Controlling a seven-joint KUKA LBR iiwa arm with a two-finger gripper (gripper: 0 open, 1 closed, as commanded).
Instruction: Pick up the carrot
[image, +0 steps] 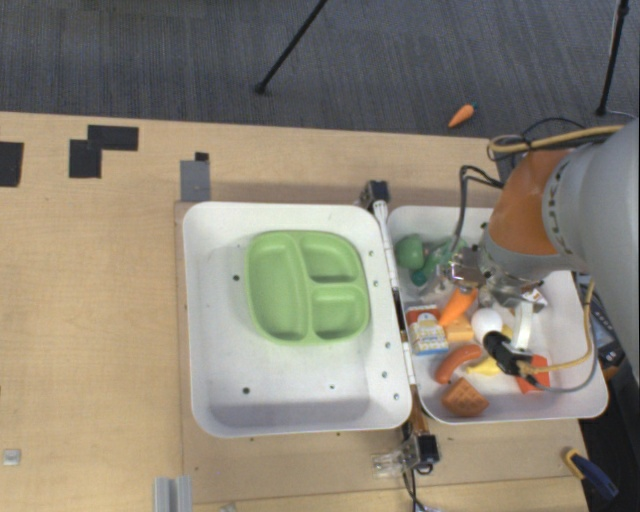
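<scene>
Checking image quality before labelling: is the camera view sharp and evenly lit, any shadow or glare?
Camera view: mostly sharp and evenly lit; a soft shadow lies along the near inside wall of the left bin; the green tray shows no strong glare; the arm's wrist hides part of the right bin.

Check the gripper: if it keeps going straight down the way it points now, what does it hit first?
Likely the carrot: the gripper sits right over the toy pile in the right bin, the orange piece just beneath its tip. Depth is unclear from this slant, so the white egg-shaped toy beside it could come first.

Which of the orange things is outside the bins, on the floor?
The small orange piece on the grey carpet beyond the bench. The carrot lies in the right bin.
</scene>
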